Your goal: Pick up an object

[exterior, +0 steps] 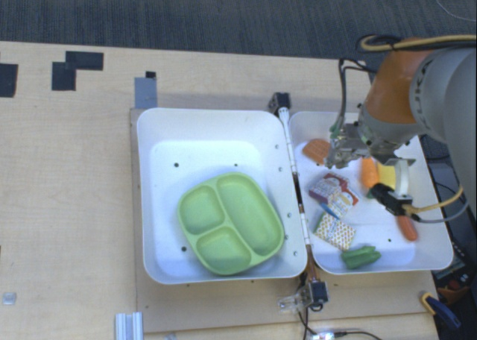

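Green pepper at right bin front, gripper low above orange item, grip state unclear

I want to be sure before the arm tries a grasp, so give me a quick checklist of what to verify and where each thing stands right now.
1. Gripper is over the right bin: ok.
2. An object sits close under it, the orange piece at the bin's upper left: ok.
3. Gripper holds something: cannot tell.
4. Other targets lie apart enough to pick: green pepper ok, snack packets bunched together, not ok.
5. Green divided plate in the left bin is out of the arm's way: ok.
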Robot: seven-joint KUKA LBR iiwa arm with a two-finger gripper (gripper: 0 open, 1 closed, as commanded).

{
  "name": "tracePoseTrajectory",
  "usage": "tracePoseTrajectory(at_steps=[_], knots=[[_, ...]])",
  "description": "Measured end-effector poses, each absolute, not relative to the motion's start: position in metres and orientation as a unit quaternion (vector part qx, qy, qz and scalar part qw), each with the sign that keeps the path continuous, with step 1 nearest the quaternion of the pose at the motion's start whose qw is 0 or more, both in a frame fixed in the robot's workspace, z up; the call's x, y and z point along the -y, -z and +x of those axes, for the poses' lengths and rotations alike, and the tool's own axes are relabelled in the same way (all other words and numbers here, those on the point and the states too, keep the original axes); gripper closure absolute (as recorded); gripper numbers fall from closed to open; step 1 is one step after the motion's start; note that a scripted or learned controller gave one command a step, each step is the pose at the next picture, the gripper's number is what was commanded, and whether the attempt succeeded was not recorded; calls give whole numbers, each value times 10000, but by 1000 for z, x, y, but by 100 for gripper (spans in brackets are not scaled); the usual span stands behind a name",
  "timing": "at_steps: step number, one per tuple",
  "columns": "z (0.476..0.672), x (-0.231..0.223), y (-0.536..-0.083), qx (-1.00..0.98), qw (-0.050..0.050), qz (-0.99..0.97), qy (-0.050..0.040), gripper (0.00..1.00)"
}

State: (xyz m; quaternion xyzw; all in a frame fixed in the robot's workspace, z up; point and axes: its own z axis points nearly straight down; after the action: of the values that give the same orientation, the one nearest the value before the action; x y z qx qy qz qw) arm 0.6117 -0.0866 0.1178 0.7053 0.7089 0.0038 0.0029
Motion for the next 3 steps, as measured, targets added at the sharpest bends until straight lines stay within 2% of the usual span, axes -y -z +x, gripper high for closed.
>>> tracePoseTrajectory(at_steps=[1, 2, 3], knots=[[635, 207, -101, -7080, 20, 7062, -3, 100], [636, 206, -101, -7087, 14, 7055, -10, 0], [558, 157, -86, -7076, 24, 7066, -15, 0]])
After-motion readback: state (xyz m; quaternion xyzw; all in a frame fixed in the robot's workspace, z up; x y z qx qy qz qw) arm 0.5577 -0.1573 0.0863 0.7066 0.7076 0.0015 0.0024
